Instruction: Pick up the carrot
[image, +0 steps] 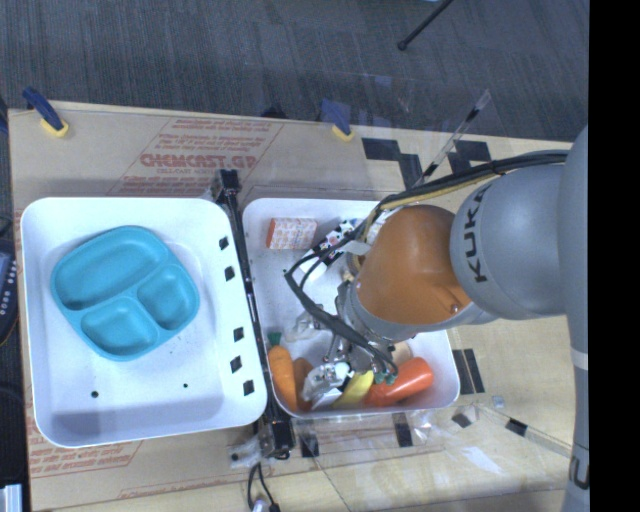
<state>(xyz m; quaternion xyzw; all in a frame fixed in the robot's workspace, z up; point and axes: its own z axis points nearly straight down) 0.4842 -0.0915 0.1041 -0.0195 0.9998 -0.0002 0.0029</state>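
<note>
Reaching down into the right bin (262, 300), the gripper (335, 375) sits low over a crowded front corner; whether it is released or clenched I cannot tell, since the wrist and cables hide it; the carrot (283, 373) lies at the bin's front-left, just beside the wall, apparently touching a brown item behind it; a yellow piece (357, 386) and an orange-red vegetable (408, 379) crowd in on the right; the likely trouble is a closing on the wrong thing, or a jaw catching the wall so the carrot slips aside; the left bin (40, 300) carries a blue divided plate (125, 290); a small box (291, 234) rests at the right bin's far end.
</note>
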